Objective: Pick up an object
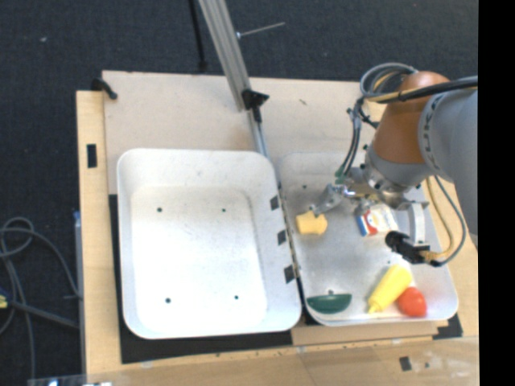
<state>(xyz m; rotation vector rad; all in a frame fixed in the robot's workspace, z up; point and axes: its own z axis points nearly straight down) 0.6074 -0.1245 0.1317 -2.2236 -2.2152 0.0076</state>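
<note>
1. Yellow block: the likeliest pick; it lies in the right bin near that bin's 9 o'clock wall, resting on the floor and apart from the other objects.
2. Gripper: it sits just beside the block, at about 1 o'clock from it, so the block lies toward 7 o'clock from the gripper. Whether the tips stand apart or together cannot be told; nothing is seen between them.
3. Block axis: its longer side appears to run roughly 9-to-3 o'clock, though the shape is small and soft-edged.
4. Arm: grey with an orange band, entering from 3 o'clock.
5. Other candidates: a red-white-blue item close under the wrist; a yellow bottle and red ball touching near 5 o'clock; a green piece at 6 o'clock.
6. Left bin: lies at 9 o'clock of the right bin.
</note>
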